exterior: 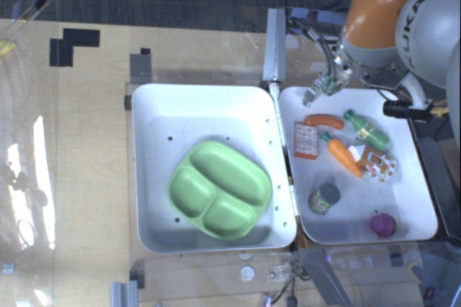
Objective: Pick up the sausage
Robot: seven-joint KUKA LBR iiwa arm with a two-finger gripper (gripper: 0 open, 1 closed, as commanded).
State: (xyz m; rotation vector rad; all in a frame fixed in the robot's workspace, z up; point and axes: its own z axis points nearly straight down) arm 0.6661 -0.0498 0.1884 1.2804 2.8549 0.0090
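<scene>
The sausage (pixel 323 121) lies just below the gripper (pixel 322 88), in the right bin (pixel 425 183) near the carrot (pixel 344 156). Whether the fingers are apart cannot be told. It is probably light, smooth and rounded; a grip across its middle seems safest.

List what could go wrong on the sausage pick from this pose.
1. Crowding: the sausage lies right next to the red packet and the carrot, so a slightly off descent could likely nudge or grab one of those instead.
2. Offset: the gripper hangs above and a little behind the sausage, near the right bin's back wall, not yet over it.
3. Shape: the sausage looks round and smooth; it may roll or slip out.
</scene>
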